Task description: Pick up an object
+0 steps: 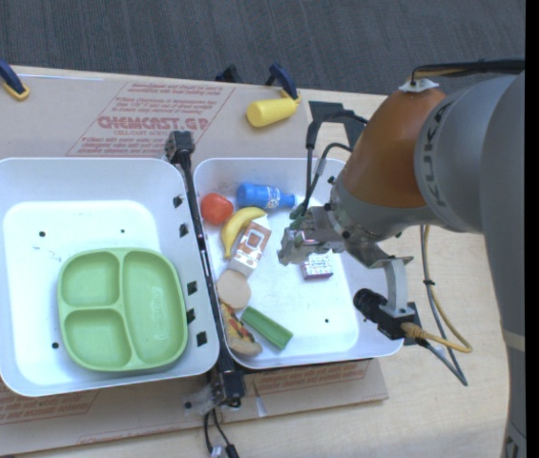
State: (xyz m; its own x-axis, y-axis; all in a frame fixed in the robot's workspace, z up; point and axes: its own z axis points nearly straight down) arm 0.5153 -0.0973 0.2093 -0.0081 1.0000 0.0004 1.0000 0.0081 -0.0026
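Note:
The right bin (345, 337) holds several small items: a red ball (217, 208), a blue bottle (263, 197), a yellow banana (239, 225), a white and brown carton (250, 244), a beige round piece (234, 290), a green stick (267, 327) and a small pink and white box (318, 267). My gripper (298, 246) hangs over the middle of this bin, just up and left of the pink box and right of the carton. Nothing shows in its grasp. The orange-banded wrist (393, 160) covers the bin's right wall.
The left bin (21, 208) bears a green divided plate (121, 308). A yellow object (271, 111) lies on the cardboard behind the bins. Black clips (181, 146) stand on the wall between the bins. A cable (441, 337) trails off the arm at the right.

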